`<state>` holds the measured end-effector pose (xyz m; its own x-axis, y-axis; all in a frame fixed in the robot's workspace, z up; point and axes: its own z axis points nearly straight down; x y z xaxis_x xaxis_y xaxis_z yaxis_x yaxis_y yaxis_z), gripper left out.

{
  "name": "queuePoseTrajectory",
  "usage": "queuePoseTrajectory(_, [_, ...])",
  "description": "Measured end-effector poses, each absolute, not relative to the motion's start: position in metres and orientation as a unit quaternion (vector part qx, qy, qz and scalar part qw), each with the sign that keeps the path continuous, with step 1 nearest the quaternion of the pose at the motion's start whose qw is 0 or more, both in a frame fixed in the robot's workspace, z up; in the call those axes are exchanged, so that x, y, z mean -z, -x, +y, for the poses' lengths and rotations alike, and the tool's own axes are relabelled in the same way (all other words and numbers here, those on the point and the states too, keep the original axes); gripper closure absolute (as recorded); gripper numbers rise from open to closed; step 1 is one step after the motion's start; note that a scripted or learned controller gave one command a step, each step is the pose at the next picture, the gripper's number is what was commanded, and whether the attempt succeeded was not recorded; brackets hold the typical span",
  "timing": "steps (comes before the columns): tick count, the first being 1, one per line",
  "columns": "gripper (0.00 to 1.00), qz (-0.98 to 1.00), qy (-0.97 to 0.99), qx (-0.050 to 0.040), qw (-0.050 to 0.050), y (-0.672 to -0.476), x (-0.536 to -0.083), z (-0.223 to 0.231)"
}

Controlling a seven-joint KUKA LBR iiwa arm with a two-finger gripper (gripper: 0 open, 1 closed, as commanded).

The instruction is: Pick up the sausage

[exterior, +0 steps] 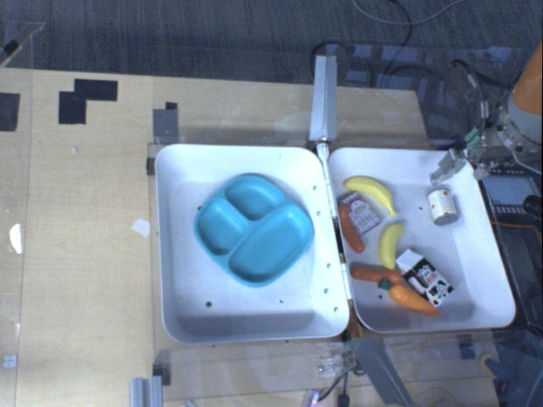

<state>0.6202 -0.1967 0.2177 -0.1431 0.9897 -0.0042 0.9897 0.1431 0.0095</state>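
A reddish-brown sausage (366, 272) lies in the right bin (475, 312) near its front left, its right end touching the green top of a carrot (416, 300). A second reddish sausage-like piece (351, 234) lies along the bin's left wall, partly under a small printed packet (361, 213). My gripper (461, 161) hangs over the bin's far right corner, just above a small white can (442, 207), well away from both sausages. Nothing shows in its grasp.
Two bananas (373, 191) (389, 244) lie in the middle of the right bin. A black-and-white carton (428, 279) sits beside the carrot. The left bin (182, 312) holds a blue divided plate (254, 229). Cables run behind the bins.
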Motion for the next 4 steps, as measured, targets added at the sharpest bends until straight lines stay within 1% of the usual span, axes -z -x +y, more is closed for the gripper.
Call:
queuePoseTrajectory(1, [0.0, 0.772, -0.635, -0.002, 0.004, -0.638, -0.299, -0.183])
queuePoseTrajectory(2, [0.0, 0.852, -0.524, -0.001, 0.003, -0.556, -0.144, -0.194])
queuePoseTrajectory(3, [0.0, 0.86, -0.511, -0.0009, 0.003, -0.488, -0.1, -0.206])
queuePoseTrajectory(4, [0.0, 0.856, -0.517, -0.0023, 0.006, -0.59, -0.089, -0.204])
